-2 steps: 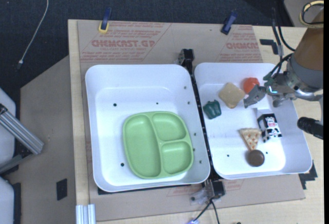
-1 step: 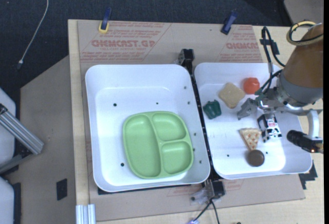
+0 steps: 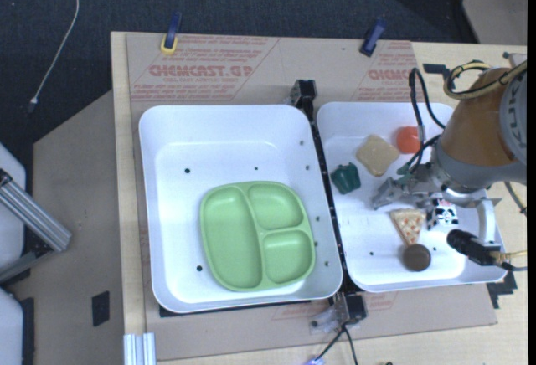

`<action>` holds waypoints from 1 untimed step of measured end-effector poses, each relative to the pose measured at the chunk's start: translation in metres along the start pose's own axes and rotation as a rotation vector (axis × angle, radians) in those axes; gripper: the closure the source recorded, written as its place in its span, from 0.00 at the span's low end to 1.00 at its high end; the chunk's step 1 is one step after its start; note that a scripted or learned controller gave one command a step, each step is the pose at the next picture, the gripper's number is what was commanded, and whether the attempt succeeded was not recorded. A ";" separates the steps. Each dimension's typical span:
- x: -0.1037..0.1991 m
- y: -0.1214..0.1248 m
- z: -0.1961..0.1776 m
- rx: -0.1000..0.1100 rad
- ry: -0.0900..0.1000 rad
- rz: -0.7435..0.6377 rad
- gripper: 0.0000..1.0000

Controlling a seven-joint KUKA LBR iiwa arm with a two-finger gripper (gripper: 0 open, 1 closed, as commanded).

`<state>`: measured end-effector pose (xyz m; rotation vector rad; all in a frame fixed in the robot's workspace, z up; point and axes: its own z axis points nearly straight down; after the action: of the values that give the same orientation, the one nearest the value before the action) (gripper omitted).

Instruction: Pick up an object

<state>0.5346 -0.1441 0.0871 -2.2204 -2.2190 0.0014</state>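
- Biggest risk as I see it: the small stuff in the right bin (image 3: 368,267) sits pretty close together, so the pincer (image 3: 394,190) could nudge a neighbour away or catch 2 things and drop both.
- The pizza slice (image 3: 409,225) looks flat, so my guess is the metal tips skate over it or just scrape the bin floor instead of getting under it.
- The tan bread-like piece (image 3: 377,154) looks rounded, so it could squirt out sideways if the squeeze lands off-centre.
- Pincer state: can't tell how wide it is, the tips blur into the wrist hardware from up here. Nothing visibly between them.
- Where things sit: the pincer hangs mid-bin, the pizza slice just below it toward the front edge, the tan piece just behind it, the green pepper (image 3: 345,178) to its left near the divider.
- The brown round thing (image 3: 416,257) is near the front, the orange ball (image 3: 408,137) at the back.
- The green divided plate (image 3: 255,233) sits alone in the left bin (image 3: 167,187), well apart from the arm.
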 end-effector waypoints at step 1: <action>0.000 0.000 0.003 0.001 0.001 0.000 0.00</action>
<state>0.5342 -0.1436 0.0842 -2.2196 -2.2183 0.0012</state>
